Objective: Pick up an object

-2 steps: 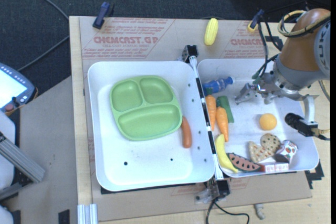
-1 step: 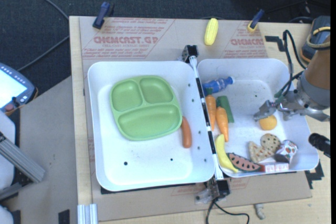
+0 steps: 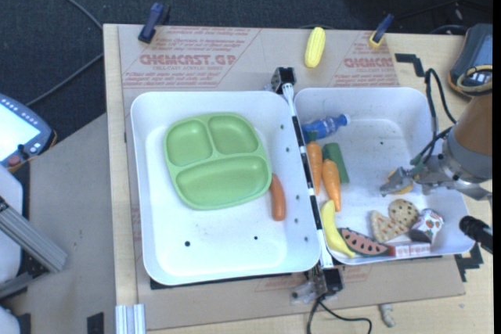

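My gripper point(image 3: 398, 182) hangs low over the right part of the right bin point(image 3: 368, 102), just above a round cookie point(image 3: 404, 210) and a toast piece point(image 3: 383, 227). Nothing can be seen held in it. Along the bin's left side lie a blue bottle point(image 3: 325, 125), two orange carrots point(image 3: 315, 160) point(image 3: 333, 184) and a green piece point(image 3: 336, 156). A banana point(image 3: 333, 231), a watermelon slice point(image 3: 365, 243), a red-and-white bar point(image 3: 411, 249) and a small red-white block point(image 3: 427, 225) lie along the front.
The left bin point(image 3: 156, 238) holds a green divided plate point(image 3: 218, 160) and an orange sausage-shaped piece point(image 3: 278, 198) by its right wall. A yellow corn cob point(image 3: 315, 47) lies on the board behind the bins. Blue clamps point(image 3: 153, 22) point(image 3: 381, 29) sit at the back edge.
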Robot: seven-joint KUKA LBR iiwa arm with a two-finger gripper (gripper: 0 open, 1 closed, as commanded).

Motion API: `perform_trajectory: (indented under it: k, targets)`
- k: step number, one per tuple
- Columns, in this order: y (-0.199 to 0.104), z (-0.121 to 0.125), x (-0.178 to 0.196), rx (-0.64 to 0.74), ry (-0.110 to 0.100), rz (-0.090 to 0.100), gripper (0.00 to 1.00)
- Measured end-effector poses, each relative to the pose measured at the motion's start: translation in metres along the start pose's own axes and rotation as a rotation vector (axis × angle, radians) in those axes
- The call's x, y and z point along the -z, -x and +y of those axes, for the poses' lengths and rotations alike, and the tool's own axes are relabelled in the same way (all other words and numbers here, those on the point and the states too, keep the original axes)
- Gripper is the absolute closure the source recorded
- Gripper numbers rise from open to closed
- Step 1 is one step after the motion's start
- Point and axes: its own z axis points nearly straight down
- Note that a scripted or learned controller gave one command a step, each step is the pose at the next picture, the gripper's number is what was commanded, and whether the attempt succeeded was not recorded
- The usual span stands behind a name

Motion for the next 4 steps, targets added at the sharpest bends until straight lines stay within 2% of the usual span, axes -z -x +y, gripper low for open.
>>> perform_trajectory:
  k: [1, 2, 3, 4]
  targets:
    - [0.000, 0.001, 0.010, -0.001, 0.003, -0.001, 1.00]
    - [-0.011, 0.045, 0.114, 0.002, 0.004, -0.002, 1.00]
    - [-0.011, 0.044, 0.114, 0.002, 0.002, -0.002, 0.00]
    - [-0.021, 0.121, 0.055, 0.002, 0.002, -0.001, 0.00]
